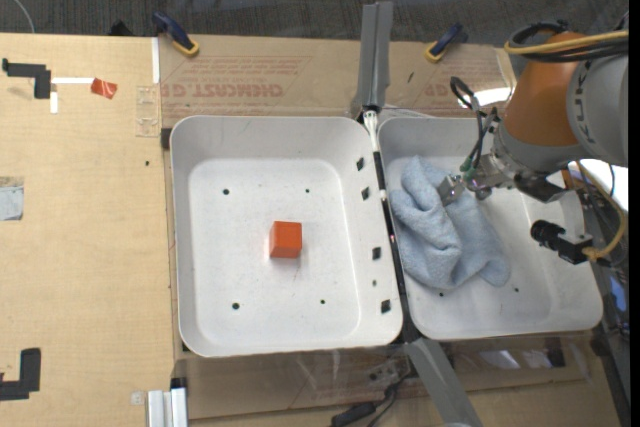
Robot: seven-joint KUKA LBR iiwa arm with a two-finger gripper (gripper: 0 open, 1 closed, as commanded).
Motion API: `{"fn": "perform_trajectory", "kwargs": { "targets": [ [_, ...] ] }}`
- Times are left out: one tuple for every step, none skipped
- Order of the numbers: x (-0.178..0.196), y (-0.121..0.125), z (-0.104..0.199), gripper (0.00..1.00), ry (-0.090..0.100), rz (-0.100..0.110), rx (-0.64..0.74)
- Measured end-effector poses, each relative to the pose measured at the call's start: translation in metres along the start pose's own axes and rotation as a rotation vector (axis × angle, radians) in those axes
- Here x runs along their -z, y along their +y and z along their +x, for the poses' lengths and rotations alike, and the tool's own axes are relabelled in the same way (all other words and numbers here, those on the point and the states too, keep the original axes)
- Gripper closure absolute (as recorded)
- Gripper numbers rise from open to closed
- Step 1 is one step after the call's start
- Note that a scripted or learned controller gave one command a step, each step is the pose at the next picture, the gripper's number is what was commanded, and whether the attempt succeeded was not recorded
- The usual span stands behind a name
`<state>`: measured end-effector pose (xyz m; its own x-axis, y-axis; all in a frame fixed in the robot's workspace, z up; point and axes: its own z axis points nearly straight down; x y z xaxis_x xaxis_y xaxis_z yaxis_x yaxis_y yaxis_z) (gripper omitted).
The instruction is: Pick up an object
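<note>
Tool (460,187) reaches down onto the crumpled blue cloth (445,227).

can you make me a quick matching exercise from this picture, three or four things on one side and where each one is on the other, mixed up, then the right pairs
Things:
1. orange block
2. grey-blue cloth
3. gripper
4. blue-and-yellow clamps

Places:
A. over the upper edge of the cloth, at the end of the arm coming in from the view's right
B. on the cardboard sheet behind the bins
C. lying crumpled in the right bin
D. alone near the middle of the left bin

Pairs: 1-D, 2-C, 3-A, 4-B
</note>
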<state>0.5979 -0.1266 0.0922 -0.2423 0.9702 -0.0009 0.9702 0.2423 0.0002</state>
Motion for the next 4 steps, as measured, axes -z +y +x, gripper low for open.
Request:
{"fn": "perform_trajectory", "kwargs": {
  "targets": [
    [0.009, 0.0, -0.001, 1.0, -0.001, 0.0, -0.005],
    [0.1, 0.073, 0.045, 1.0, -0.001, 0.0, -0.163],
    [0.099, 0.079, 0.067, 1.0, -0.001, 0.003, -0.088],
    [0.107, 0.079, 0.067, 1.0, -0.003, 0.004, -0.087]
  ]
}}
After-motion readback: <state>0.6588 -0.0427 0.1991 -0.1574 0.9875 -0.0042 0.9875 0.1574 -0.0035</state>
